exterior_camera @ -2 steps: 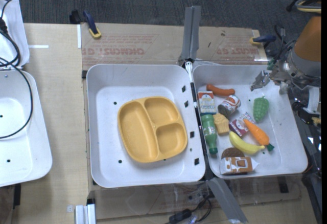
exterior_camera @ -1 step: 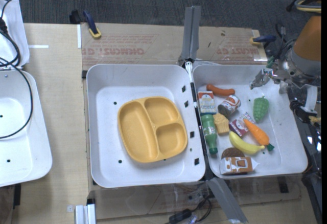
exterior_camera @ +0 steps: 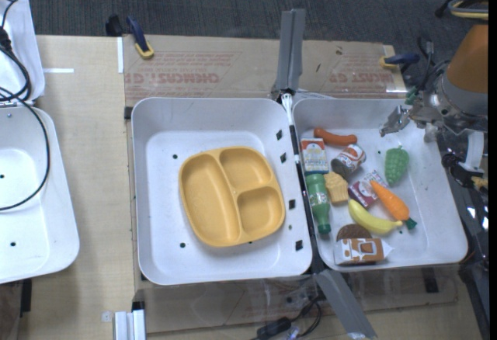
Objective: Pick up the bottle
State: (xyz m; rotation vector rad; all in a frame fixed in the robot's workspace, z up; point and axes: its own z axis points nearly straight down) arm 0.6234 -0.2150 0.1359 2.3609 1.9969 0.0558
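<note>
Seen from above: 2 white bins side by side on the desk. Left bin [exterior_camera: 151, 175] carried a yellow divided tray [exterior_camera: 231, 195]. Right bin [exterior_camera: 443, 241] crowded with toy food: green bottle [exterior_camera: 317, 200] lying flat along the left wall, just beside a small carton [exterior_camera: 312, 154] and a yellow wedge [exterior_camera: 336, 188]. Also a banana [exterior_camera: 371, 219], carrot [exterior_camera: 388, 201] and sausage [exterior_camera: 335, 137] nearby.

Tool [exterior_camera: 396, 123] hung over the bin's far right corner, well apart from the bottle; open or clenched could not be told, nothing visibly grasped.

Bottle's long axis ran near-to-far along the wall; which end was the cap, too small to tell. Judged light, stiff, smooth plastic, likely to roll or slip. Best taken across the mid-body, though wall and wedge crowded both sides.
</note>
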